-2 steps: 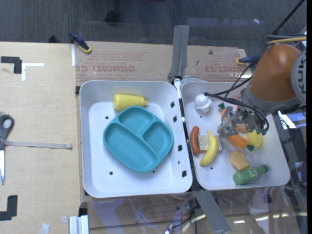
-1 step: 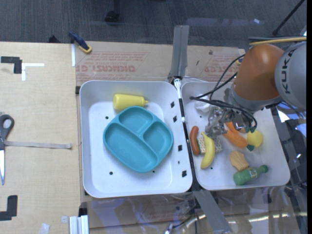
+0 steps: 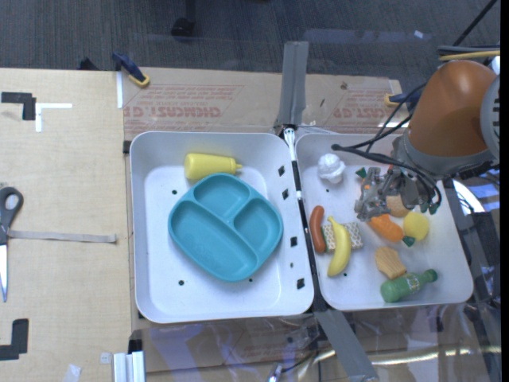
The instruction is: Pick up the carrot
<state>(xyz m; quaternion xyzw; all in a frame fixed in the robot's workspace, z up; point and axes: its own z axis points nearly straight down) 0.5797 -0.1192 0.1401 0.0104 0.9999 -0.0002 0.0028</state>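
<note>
Two white bins sit on the tabletop; the carrot (image 3: 386,228) lies in the right bin (image 3: 445,289), touching a lemon (image 3: 416,226). Jaws (image 3: 374,199) hover just above; their state I cannot tell. Crowding could make them nudge the lemon or miss.

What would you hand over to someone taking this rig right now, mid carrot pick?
Gripper: low in the right white bin, just left of and above the orange toy carrot; finger state unreadable from above.
Carrot: lying on the bin floor beside the yellow lemon-shaped toy, with the yellow plastic banana to its left.
Done: arm brought over the carrot's area.
Left: grasp and lift; no hold on the carrot is visible yet.
</note>
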